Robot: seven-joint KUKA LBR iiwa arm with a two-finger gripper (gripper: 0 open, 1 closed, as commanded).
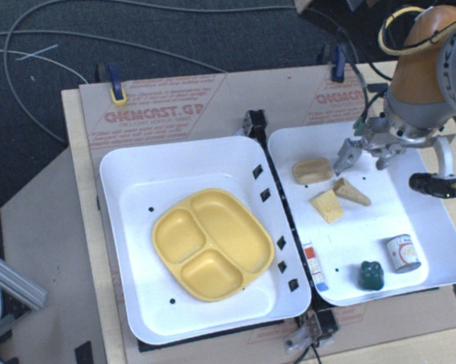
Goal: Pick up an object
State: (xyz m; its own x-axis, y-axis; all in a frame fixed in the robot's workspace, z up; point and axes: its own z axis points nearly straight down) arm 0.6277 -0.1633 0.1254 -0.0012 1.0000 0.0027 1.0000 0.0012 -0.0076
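My gripper (364,158) hangs over the back of the right bin (431,226), open, with nothing between its fingers. Just left of it lies a tan bread-like piece (312,171). Below the left fingertip sit a tan wedge (351,192) and a yellow cheese block (327,206), both apart from the fingers. Toward the front of the same bin stand a small can (401,252) and a green pepper-like toy (371,275). A red and white tube (311,264) lies along the bin's left wall.
The left bin (131,230) holds a yellow three-part plate (211,242). A black divider with clips (274,204) runs between the bins. Both bins rest on a cardboard sheet (161,103) clamped at the back.
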